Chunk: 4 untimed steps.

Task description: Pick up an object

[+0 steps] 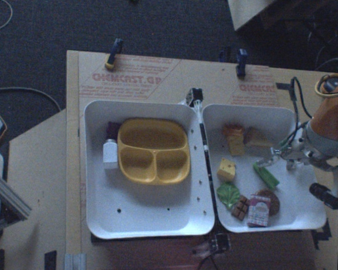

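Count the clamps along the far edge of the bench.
2. One clamp, with a yellow tip, sits above the left bin. The other clamp, dark blue, sits above the right bin. The arm could be hiding more on the right.

Fixed overhead camera, slanted down, both bins (93, 173) framed, seemingly mid-distance.

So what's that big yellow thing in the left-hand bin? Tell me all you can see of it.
The yellow tray looks like a plastic divided plate with rounded corners: one long compartment at the far side, two smaller ones nearer. It lies flat and right way up in the left bin, towards its far end. A small white bottle stands against its left edge.
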{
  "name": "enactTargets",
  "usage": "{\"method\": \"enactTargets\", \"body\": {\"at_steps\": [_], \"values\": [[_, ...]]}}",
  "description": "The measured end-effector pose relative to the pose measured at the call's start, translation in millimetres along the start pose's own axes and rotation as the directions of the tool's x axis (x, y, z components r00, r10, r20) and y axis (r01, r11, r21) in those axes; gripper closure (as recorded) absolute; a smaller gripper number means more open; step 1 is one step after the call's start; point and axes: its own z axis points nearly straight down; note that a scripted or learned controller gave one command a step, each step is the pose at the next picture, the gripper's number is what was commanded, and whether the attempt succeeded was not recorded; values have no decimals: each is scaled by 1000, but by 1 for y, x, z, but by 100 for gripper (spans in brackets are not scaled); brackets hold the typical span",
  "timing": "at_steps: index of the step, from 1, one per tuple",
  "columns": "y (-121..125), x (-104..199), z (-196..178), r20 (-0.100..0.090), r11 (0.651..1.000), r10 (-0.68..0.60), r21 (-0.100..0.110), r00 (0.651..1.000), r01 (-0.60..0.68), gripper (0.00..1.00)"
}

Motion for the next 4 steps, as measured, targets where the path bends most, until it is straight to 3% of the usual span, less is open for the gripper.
{"method": "enactTargets", "body": {"at_steps": [1,3,4], "values": [[1,-1,-12,4,1000,0,-6,1000,0,100],[-11,5,-120,11,1000,1,-8,1000,-1,100],[-10,5,-140,10,1000,1,-7,1000,-1,100]]}}
